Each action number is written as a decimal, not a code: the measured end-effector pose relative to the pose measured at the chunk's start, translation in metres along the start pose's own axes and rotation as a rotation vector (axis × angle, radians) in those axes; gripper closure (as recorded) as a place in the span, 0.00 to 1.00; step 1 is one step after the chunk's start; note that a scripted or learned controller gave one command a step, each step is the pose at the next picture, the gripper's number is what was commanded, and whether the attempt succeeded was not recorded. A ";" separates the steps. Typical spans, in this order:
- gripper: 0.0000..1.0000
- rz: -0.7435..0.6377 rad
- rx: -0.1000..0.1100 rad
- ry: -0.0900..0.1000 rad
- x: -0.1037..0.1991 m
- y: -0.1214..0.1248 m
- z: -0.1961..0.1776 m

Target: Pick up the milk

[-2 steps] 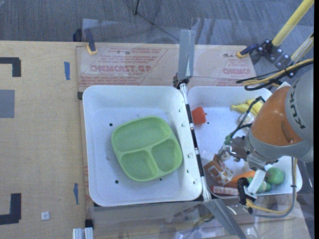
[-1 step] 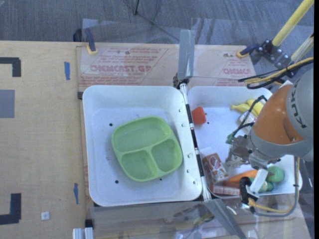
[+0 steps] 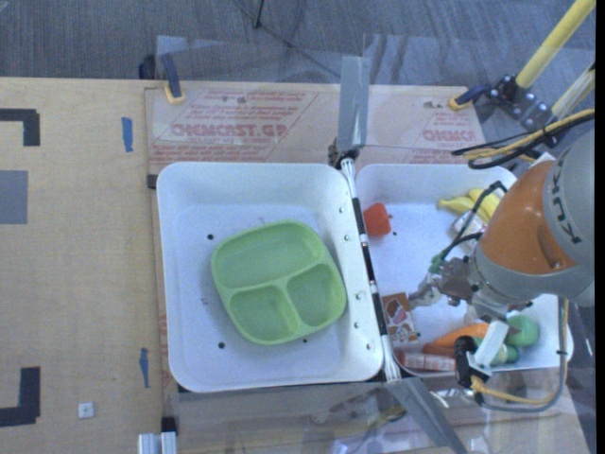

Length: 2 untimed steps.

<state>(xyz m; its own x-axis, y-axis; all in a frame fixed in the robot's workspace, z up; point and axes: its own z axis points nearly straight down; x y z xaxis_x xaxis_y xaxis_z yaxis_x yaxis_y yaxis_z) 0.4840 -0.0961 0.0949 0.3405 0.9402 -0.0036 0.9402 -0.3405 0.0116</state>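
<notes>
The arm's wrist hangs low over the right bin (image 3: pixel 416 183), and the gripper (image 3: pixel 427 294) points toward that bin's left wall; whether it is open or closed cannot be told from here, and nothing can be seen held in it. The milk (image 3: pixel 401 317), a small carton with a brown and white printed face, lies flat just beside the gripper, against the bin's left wall near the front corner. Also in this bin, a small red-orange fruit (image 3: pixel 377 218) sits near the left wall toward the back, a yellow banana (image 3: pixel 460 202) lies at the back, and an orange carrot (image 3: pixel 463 337) and a green round item (image 3: pixel 521 332) lie near the front, partly under the arm. The left bin (image 3: pixel 180 253) holds a green divided plate (image 3: pixel 278 281) with three compartments. Both bins rest on a pale wooden bench (image 3: pixel 76 253) with cardboard sheets behind them; beyond lies grey carpet (image 3: pixel 113 17) with cables.
</notes>
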 end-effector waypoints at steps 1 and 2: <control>0.00 0.291 0.007 0.001 -0.010 0.055 0.008; 0.00 0.479 0.007 -0.002 0.030 0.102 0.009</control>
<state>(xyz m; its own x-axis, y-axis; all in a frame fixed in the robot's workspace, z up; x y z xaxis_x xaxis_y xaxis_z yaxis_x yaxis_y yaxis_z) 0.5902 -0.1025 0.0866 0.7354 0.6776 -0.0016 0.6776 -0.7354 0.0059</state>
